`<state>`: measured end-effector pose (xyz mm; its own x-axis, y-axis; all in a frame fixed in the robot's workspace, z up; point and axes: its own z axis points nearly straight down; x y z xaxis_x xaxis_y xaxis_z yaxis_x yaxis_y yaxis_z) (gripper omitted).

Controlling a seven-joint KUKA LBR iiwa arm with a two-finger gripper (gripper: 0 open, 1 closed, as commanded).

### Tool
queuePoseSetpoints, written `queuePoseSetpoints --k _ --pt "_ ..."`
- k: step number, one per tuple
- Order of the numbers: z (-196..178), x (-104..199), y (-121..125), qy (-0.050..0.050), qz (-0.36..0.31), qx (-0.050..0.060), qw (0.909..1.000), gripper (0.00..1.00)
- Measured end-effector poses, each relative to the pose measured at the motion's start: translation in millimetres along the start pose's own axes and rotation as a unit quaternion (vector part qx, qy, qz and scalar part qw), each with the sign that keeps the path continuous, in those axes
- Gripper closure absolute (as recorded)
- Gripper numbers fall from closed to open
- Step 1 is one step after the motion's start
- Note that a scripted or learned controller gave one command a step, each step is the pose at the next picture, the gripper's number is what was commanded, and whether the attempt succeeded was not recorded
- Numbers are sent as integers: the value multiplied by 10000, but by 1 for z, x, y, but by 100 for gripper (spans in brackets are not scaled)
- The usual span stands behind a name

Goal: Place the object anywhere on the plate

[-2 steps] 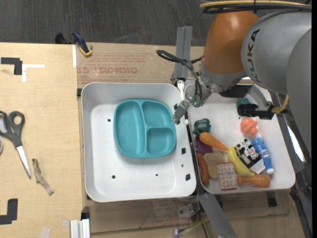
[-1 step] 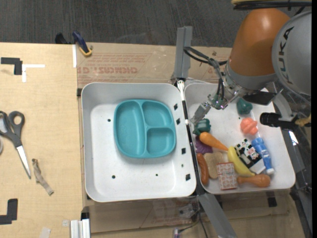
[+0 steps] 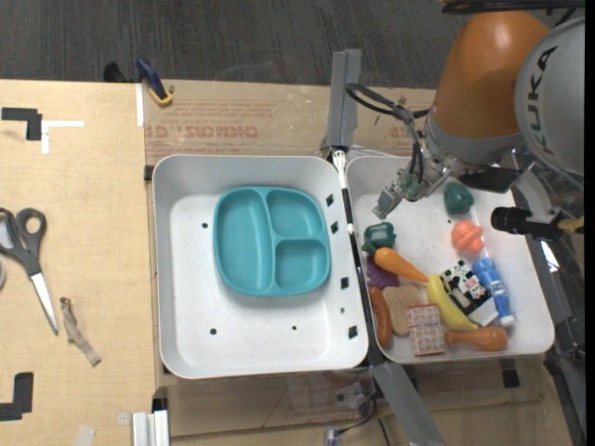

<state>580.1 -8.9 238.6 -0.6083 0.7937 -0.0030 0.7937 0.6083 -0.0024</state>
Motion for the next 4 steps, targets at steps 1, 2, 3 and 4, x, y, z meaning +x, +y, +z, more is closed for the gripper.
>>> queuePoseSetpoints --k 1,2,3,4 --pt "48 14 88 11 -322 -9 9995 100" --pt "42 -43 30 3 -573 -12 9984 100" --pt "-134 -34 -70 0 -697 -15 9976 100" --pt "-217 -106 -77 -10 -1900 -21 9818 100"
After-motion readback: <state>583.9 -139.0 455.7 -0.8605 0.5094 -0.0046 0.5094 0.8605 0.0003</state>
